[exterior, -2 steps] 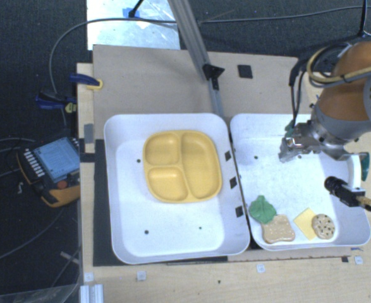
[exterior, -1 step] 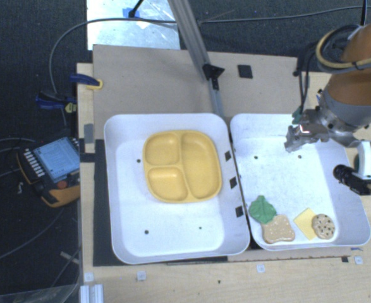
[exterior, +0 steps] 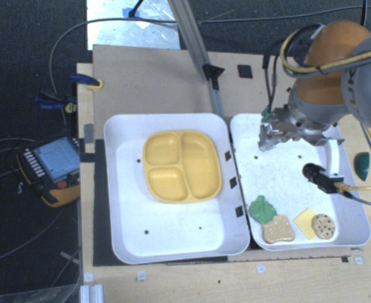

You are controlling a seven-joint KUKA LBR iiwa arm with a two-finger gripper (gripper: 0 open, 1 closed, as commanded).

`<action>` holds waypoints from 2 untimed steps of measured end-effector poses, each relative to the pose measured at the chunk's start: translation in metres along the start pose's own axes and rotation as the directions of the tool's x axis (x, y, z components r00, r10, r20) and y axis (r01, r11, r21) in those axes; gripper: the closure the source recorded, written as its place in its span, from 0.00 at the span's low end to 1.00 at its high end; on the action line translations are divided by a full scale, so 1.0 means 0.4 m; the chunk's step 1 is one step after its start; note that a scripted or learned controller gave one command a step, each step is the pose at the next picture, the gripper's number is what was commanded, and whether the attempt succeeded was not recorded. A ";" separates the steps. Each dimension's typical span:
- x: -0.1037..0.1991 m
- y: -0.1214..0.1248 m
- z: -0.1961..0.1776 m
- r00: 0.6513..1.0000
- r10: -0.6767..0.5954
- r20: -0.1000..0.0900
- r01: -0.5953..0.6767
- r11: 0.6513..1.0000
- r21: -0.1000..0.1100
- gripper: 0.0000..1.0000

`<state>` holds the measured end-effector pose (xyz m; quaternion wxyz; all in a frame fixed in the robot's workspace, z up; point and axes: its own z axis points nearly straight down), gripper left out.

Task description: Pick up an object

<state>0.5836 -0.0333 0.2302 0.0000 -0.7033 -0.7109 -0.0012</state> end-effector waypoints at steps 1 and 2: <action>0.135 0.024 -0.019 1.000 0.000 0.000 0.000 1.000 -0.001 1.00; 0.269 0.033 0.017 1.000 0.000 0.000 0.000 1.000 0.001 1.00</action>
